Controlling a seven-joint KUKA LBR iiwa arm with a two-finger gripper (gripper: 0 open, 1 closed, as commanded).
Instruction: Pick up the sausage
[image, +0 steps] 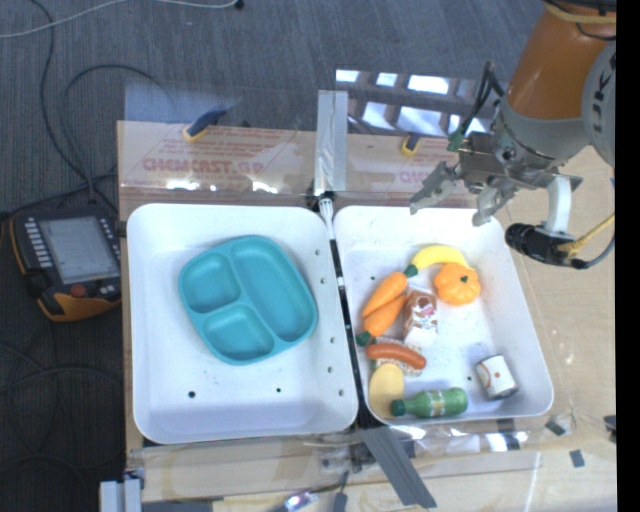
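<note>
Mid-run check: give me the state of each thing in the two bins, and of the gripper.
gripper: open, above the right bin's far edge, holding nothing
sausage: lying flat in the right bin, not grasped
green bottle: on its side
can: on its side
carrot: lying flat
carton: lying flat
blue plate: right side up in the left bin

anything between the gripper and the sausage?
Yes. In the camera view, the banana, carrot and small carton lie between the gripper and the sausage.

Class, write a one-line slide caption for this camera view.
Open pincer above the right bin's far edge; sausage lies among toy food, untouched.
</note>
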